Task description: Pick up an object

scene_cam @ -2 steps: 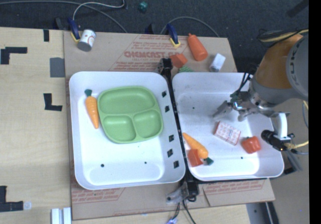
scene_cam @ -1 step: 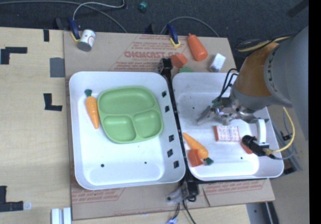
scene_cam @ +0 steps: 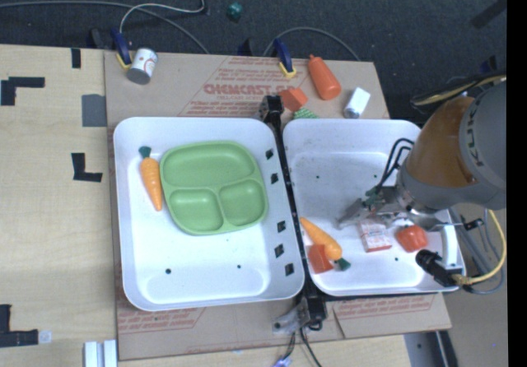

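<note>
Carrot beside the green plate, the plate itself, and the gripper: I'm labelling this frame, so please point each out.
carrot (scene_cam: 151, 182), camera view, middle of its orange body
green plate (scene_cam: 214, 187), camera view, central divider
gripper (scene_cam: 356, 211), camera view, between its fingertips

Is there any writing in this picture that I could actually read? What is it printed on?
"CHEMCAST": red print on the brown cardboard sheet beneath the two white bins; the smaller red lines beside it are too blurred to read.
Red print on the cardboard's front edge: too small to read.
Small red-and-white packet in the right bin: marking unreadable.
</note>
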You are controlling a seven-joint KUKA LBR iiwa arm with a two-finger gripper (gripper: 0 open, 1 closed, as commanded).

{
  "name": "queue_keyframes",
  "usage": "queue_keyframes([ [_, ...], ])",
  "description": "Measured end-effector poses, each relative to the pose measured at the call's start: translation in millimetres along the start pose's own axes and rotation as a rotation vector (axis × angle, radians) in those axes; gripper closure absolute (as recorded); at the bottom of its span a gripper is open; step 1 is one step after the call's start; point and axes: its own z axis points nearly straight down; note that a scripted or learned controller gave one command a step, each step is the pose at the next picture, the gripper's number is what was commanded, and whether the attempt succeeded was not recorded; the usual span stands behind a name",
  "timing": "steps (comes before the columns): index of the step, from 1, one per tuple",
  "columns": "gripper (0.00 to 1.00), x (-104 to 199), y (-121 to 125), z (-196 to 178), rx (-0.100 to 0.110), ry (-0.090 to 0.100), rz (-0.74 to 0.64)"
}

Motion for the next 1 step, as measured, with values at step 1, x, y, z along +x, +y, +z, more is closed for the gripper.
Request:
queue_keyframes([
  [1, 1.0, 0.2, 0.8, -9.8, -0.002, 0.0, -0.001],
])
